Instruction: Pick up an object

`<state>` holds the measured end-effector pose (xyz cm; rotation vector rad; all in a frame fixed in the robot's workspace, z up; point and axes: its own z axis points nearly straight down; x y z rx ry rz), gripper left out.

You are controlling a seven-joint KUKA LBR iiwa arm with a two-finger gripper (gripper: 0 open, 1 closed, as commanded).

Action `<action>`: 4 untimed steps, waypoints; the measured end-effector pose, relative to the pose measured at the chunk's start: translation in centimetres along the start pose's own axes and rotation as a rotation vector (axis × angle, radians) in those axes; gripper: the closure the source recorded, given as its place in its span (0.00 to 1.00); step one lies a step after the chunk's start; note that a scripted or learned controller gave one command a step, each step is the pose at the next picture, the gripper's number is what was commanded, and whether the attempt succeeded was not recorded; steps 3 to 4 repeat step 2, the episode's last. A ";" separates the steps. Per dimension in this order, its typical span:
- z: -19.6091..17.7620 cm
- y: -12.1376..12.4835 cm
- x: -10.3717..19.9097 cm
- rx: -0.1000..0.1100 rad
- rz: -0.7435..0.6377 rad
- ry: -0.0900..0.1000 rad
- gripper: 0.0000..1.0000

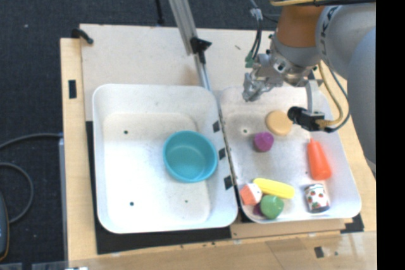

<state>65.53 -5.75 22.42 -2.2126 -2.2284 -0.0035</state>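
Objects to choose from lie in the right bin (352, 196), lower right of the frame: a tan round piece (278, 122), a purple piece (263, 141), an orange carrot-like piece (319, 159), a yellow banana-like piece (274, 188), a green piece (271, 206), a small red-and-white block (250, 193) and a small printed can (317, 197). A blue bowl (190, 156) sits alone in the left bin (114, 110), centre of the frame.

From the fixed camera, the gripper (250, 93) hangs at the upper edge of the right bin, just right of the divider, above bare bin floor. Whether its pincer is apart or together cannot be told, as the tips blur into one grey mass. Nothing is visibly held.

The risk is plain: straight below the gripper there seems to be no object, so a descent here would likely close on nothing. The tan and purple pieces are nearest, down and to the right; both look rounded and could roll or squirt aside under an off-centre pinch. The bottom cluster is tightly packed, so fingers might jam between neighbours.
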 end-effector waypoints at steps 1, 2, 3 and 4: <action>-1.2 -1.4 5.6 0.000 -0.001 0.001 1.00; -1.0 -4.4 10.7 0.002 0.000 -0.001 1.00; -1.0 -4.4 10.7 0.002 0.000 -0.001 1.00; -1.0 -4.4 10.7 0.002 0.000 -0.001 1.00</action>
